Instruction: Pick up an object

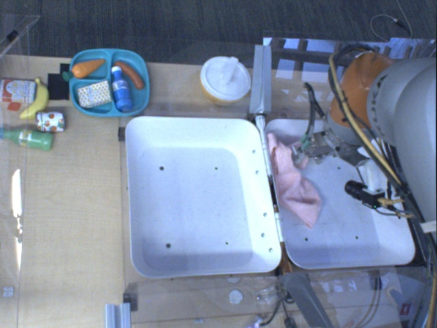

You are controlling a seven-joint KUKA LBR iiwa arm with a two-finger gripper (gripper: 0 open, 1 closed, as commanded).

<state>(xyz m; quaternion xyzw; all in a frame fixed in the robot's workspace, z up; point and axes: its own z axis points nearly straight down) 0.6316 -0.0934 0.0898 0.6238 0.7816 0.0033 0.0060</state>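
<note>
Where the counter [68,238] carries its two white bins side by side, the count is short: one pink cloth [295,183] lies in the right bin [355,241], and the left bin [198,197] shows its bare floor with a few small dark dots. The cloth is soft and rumpled, a pale pink strip running from the bin's far left corner down along its left wall, ending in a folded point toward the middle. The hand [305,147] sits at the cloth's upper end, just touching or just above it (how far its tips are parted cannot be told under the cables).

Along the counter's far edge stand one round white-lidded yellow tub [226,79] and one blue divided plate [109,82] holding a toy carrot, a sausage, a blue bottle and a cracker. At the far left corner lie one banana [37,100], one small can [50,121], one green bottle [29,138] and a carton whose printing is too small to read.
</note>
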